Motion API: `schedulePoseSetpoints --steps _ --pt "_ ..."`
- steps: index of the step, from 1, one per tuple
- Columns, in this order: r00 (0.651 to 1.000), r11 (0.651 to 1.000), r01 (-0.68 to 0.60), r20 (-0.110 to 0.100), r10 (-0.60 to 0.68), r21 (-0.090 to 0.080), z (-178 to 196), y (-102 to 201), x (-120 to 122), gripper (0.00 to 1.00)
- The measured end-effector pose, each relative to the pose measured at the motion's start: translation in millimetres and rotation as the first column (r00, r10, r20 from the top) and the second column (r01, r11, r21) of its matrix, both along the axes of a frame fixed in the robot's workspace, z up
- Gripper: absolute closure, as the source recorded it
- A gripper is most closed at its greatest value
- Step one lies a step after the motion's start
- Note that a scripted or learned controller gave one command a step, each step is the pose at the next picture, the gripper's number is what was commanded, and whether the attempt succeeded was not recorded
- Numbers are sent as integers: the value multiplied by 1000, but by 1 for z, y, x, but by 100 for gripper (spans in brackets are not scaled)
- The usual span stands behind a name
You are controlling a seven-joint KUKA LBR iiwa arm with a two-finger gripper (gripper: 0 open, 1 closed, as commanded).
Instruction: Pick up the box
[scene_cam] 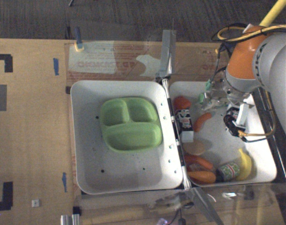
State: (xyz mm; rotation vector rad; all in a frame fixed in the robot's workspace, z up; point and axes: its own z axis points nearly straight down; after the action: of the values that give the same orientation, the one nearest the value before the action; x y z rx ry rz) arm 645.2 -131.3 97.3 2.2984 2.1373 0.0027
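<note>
Camera view looks down on two white bins. Left bin (82, 139) carries a green divided plate (130, 124). Right bin (267, 170) holds the box (184, 123), a small cow-patterned carton lying against the left wall, with a tomato (181, 102) just above it and carrots (199, 163), a can (229, 171) and a banana (245, 164) below. The gripper (209, 100) hangs over the bin's upper part, near the box but apart; whether its fingers are apart cannot be told.

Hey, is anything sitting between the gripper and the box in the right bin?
Nothing visible blocks it. The gripper hovers over the right bin, and the box lies to its lower left against the divider. An orange sausage lies close beside that path.
</note>
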Motion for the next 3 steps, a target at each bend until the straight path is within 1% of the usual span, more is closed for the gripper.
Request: schedulePoseSetpoints --steps 1,2,3 --pt "1000 1000 24 0 -24 0 148 54 23 100" --pt "998 998 61 -4 -61 1 83 6 -53 100" --pt "951 951 310 0 -310 3 -10 9 -85 100"
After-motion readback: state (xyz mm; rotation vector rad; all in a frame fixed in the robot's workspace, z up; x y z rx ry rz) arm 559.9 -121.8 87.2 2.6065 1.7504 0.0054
